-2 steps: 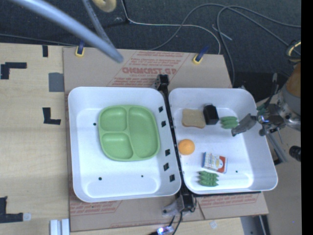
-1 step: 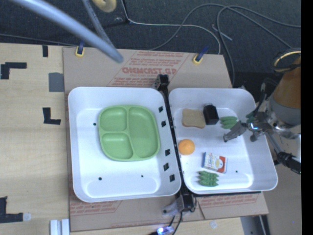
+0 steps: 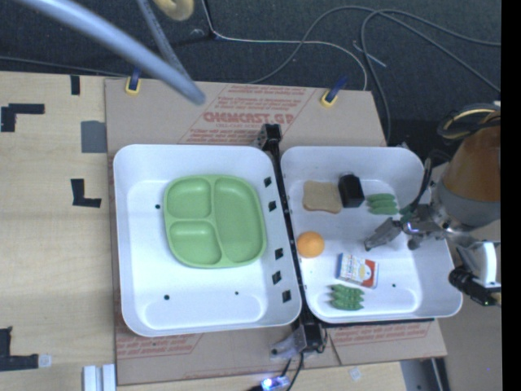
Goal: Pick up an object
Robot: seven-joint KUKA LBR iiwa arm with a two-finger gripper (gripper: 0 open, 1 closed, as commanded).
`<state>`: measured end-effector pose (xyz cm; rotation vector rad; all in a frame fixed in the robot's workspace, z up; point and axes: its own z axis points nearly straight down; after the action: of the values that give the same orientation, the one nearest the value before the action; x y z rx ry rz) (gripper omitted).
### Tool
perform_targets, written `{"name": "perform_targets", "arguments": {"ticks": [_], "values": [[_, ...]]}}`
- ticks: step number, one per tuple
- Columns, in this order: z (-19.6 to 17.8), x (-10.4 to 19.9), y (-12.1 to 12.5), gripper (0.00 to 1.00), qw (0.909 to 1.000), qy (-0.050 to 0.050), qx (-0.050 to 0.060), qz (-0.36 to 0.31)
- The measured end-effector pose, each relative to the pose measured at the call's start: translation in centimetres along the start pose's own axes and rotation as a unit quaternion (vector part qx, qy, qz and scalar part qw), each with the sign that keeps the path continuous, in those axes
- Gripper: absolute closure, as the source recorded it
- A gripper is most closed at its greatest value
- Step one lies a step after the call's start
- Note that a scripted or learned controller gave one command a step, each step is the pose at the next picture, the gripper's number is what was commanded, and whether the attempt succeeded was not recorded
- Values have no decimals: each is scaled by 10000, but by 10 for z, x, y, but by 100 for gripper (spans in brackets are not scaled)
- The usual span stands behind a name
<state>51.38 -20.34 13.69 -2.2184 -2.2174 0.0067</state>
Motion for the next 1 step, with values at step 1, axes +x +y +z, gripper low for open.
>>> {"name": "perform_targets", "arguments": {"ticks": [1], "values": [[52, 0, 1, 0, 10000, -12, -36, -4]]}}
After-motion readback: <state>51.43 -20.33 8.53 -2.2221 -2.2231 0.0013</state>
